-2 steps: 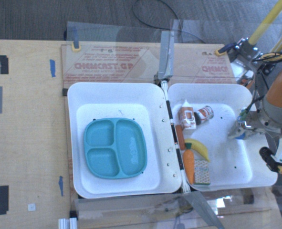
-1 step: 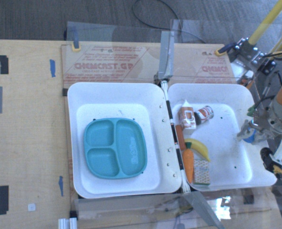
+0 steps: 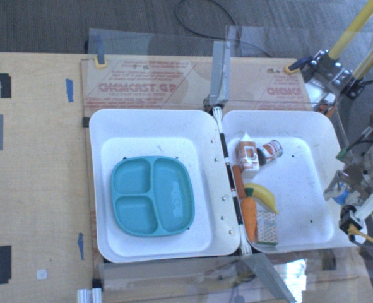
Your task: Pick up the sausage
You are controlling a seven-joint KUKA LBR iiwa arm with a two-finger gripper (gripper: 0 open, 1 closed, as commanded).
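The sausage [image 3: 238,180], a slim reddish-brown stick, lies along the left wall of the right bin [image 3: 312,232], just below a white bottle [image 3: 248,154] with a red label. Its lower end meets the carrot [image 3: 250,218] and the banana [image 3: 264,196]. My gripper [image 3: 352,197] hangs at the view's right edge, outside the right bin's right rim and far from the sausage. Nothing is seen held in it.
A small red-and-white can [image 3: 272,150] lies beside the bottle. A flat packet [image 3: 267,228] rests by the carrot at the bin's front. The left bin [image 3: 104,137] holds a teal divided plate [image 3: 153,195]. Yellow poles and clamps [image 3: 337,68] stand at the back right.
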